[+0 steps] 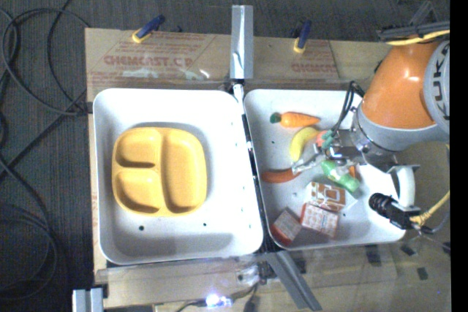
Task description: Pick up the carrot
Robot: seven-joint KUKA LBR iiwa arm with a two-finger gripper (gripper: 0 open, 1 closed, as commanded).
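Toward the far wall of the right bin, the carrot lies on its side with its green end pointing at the divider between the two bins and its orange tip pointing at the arm. Just nearer than the carrot, and almost touching it, a banana lies at a slant; nearer again sit a reddish curved piece, a green item and a few small printed cartons. The jaws hover on the near, arm-side flank of the carrot, over the banana's end and not over the carrot itself; whether they stand wide or narrow I cannot tell, since the wrist hardware blurs together there, and nothing can be made out between them. The likeliest fault from this spot is a descent that lands on the banana: it lies between the jaws and the carrot, so a straight drop would catch the wrong fruit or nudge it into the carrot and roll the carrot away. The carrot's place close to the bin's far wall adds a second risk, as a finger could strike the rim. Its tapered, smooth shape may also slip out if closed on near the thin tip. Beyond the carrot, across the divider, the left bin holds a yellow tray, well apart from all this.
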